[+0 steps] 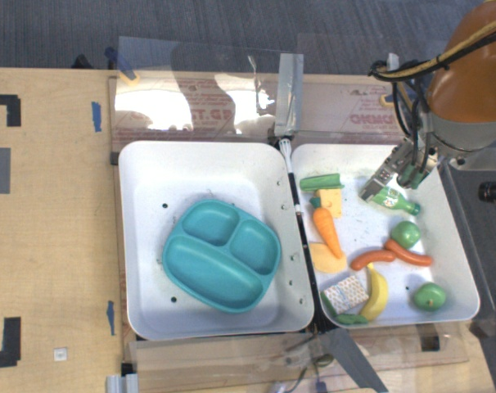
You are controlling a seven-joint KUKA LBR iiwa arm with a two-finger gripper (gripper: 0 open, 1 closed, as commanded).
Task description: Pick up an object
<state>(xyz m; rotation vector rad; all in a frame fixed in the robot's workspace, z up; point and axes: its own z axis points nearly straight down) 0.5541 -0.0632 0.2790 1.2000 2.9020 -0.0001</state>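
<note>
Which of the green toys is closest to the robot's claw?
The small green bottle lying at the top of the right bin, right under the gripper. The two green apples lie lower in that bin.

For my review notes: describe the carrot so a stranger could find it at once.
Look in the right-hand white bin, along its left wall beside the divider. The carrot lies there pointing toward the near edge, green top by the yellow cheese wedge. It alone is an orange cone; the nearby sausages are curved.
</note>
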